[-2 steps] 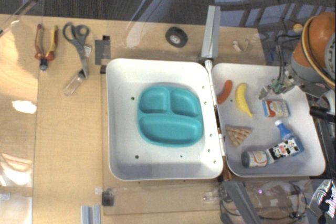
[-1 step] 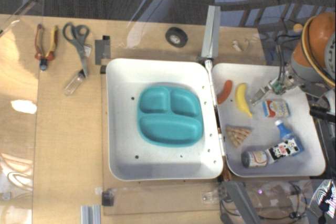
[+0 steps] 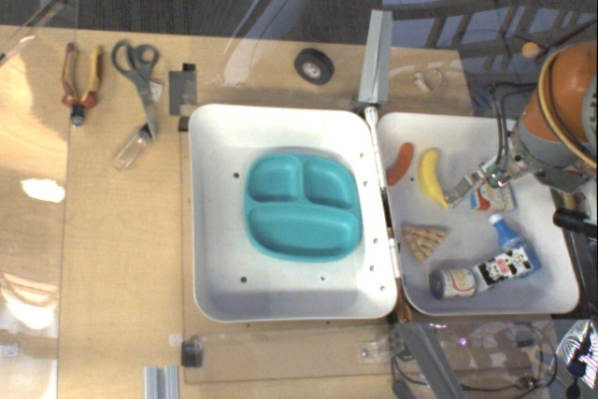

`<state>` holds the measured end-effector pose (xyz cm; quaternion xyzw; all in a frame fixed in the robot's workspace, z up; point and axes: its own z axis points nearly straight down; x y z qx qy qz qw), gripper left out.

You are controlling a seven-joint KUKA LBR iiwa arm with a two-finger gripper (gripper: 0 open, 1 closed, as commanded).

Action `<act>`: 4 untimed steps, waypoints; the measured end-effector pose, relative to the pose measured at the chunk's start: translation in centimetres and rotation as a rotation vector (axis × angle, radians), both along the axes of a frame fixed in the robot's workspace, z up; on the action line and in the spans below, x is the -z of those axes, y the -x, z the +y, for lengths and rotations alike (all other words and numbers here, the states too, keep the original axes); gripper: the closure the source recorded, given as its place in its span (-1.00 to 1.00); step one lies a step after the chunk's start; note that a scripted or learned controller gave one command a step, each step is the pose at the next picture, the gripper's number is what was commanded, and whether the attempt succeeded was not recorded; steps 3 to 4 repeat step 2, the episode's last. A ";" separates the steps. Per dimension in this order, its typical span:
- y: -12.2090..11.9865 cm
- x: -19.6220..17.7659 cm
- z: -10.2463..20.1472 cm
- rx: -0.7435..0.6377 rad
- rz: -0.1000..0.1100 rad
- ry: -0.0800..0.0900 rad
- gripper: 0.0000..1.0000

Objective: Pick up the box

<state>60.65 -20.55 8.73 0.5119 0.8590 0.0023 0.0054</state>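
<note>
At the far left of the wooden bench (image 3: 93,229) lie red-handled pliers (image 3: 78,79), then grey-handled scissors (image 3: 138,75) and a small black block (image 3: 182,89). A roll of black tape (image 3: 314,65) sits further back, near the upright grey metal post (image 3: 377,56).

The left white bin (image 3: 215,276) holds a teal plastic divided plate (image 3: 303,206), lying flat near its middle.

In the right white bin (image 3: 551,294), a red-orange sausage-shaped toy (image 3: 401,163) lies beside a yellow banana (image 3: 431,177), the two near each other but apart. In front of them rests a tan waffle cone piece (image 3: 422,241). Along the front of the bin a small tin can on its side (image 3: 451,282) touches the end of a black-and-white cow-patterned milk carton with a blue top (image 3: 505,257).

The small red, white and blue box (image 3: 493,196) lies on the bin floor, right of the banana, directly under the gripper (image 3: 492,175). The grey arm with its orange band (image 3: 565,107) reaches in from the right. Whether the pincer is wide, narrow or closed on the box, I cannot tell.
</note>
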 end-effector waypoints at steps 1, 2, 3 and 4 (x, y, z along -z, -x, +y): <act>-0.4 -1.2 -0.1 0.000 -0.011 0.003 1.00; 0.5 -11.0 3.9 0.057 0.004 -0.001 1.00; 0.5 -11.0 3.9 0.057 0.004 -0.001 1.00; 0.5 -11.0 3.9 0.057 0.004 -0.001 1.00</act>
